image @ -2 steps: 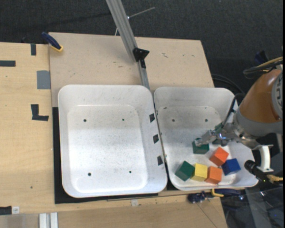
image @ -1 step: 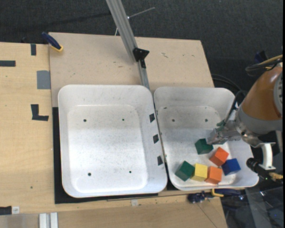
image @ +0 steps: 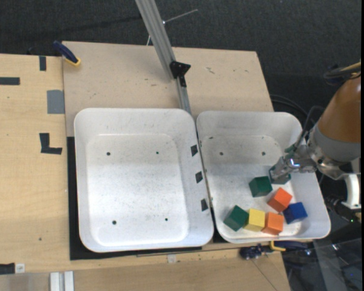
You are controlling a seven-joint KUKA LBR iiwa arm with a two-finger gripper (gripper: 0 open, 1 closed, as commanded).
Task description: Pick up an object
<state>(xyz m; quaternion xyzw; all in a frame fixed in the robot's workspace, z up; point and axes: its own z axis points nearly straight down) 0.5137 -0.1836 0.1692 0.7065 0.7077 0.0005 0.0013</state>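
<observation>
The right bin point(image: 242, 129) holds several small blocks in its near right corner: a dark green block point(image: 260, 187), an orange one point(image: 281, 199), a blue one point(image: 296, 211), a second green one point(image: 235, 217), a yellow one point(image: 255, 219) and another orange one point(image: 273, 222). My gripper point(image: 281, 171) hangs low over the bin's right side, just up and right of the dark green block, almost touching it. Nothing shows between its fingers.
The left bin point(image: 133, 180) lies beside the right one. A slanted metal pole point(image: 161, 32) crosses the bench above the bins. A blue and yellow tool point(image: 67, 53) lies at the bench's far left corner. My arm point(image: 343, 126) comes in from the right.
</observation>
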